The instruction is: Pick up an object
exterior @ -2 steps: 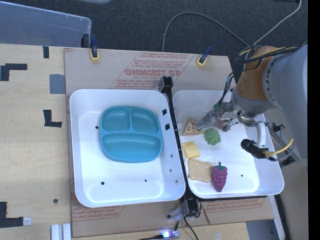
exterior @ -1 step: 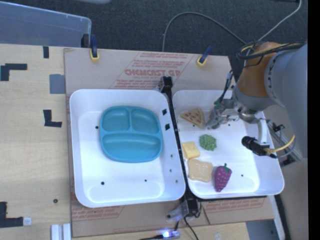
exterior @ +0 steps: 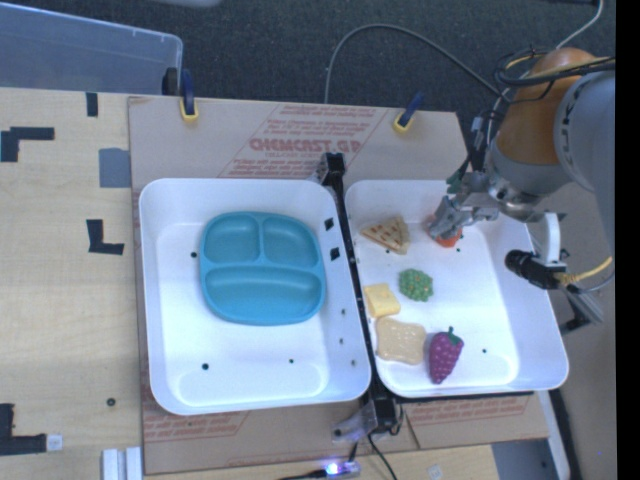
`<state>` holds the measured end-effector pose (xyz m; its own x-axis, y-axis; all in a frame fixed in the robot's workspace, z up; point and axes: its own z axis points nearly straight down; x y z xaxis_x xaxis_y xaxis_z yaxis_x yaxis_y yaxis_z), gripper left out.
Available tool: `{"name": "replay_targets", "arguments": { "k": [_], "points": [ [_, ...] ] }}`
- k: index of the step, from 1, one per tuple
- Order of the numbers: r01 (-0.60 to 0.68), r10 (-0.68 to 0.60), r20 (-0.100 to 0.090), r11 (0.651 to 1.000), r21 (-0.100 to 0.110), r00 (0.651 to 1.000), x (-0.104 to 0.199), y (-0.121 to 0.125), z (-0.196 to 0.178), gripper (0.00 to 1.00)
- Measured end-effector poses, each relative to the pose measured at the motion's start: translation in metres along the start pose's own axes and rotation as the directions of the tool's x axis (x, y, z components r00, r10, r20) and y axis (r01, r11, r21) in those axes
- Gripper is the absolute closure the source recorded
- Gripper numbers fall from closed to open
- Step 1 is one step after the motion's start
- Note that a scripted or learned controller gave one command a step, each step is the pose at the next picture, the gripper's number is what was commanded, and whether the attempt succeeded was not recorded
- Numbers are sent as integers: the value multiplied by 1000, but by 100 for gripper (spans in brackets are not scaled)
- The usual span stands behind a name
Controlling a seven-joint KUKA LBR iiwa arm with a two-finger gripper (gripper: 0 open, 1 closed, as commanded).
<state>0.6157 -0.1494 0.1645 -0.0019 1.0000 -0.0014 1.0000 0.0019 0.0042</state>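
One small orange-red object (exterior: 447, 236) sits at the far right of the right bin (exterior: 500, 298), and the gripper (exterior: 452, 220) is right down on it, so that is the thing I take to be the target. To do this grasp well I would want the fingertips straddling it evenly before any lift, then a straight rise with no sideways drag, since a piece that small could squirt out or just get nudged against the bin floor. From this slant I cannot tell how the claw stands. The arm (exterior: 560, 128) comes in from the right, wrist bent down steeply over the far end of the bin. The toast wedge (exterior: 388, 234) lies just left of the target, the green piece (exterior: 416, 285) nearer
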Motion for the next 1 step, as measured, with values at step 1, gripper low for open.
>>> {"name": "replay_targets", "arguments": {
  "k": [1],
  "points": [
    [0,0,0,1000,-1,1000,5,-2,-62,100]
  ]
}}
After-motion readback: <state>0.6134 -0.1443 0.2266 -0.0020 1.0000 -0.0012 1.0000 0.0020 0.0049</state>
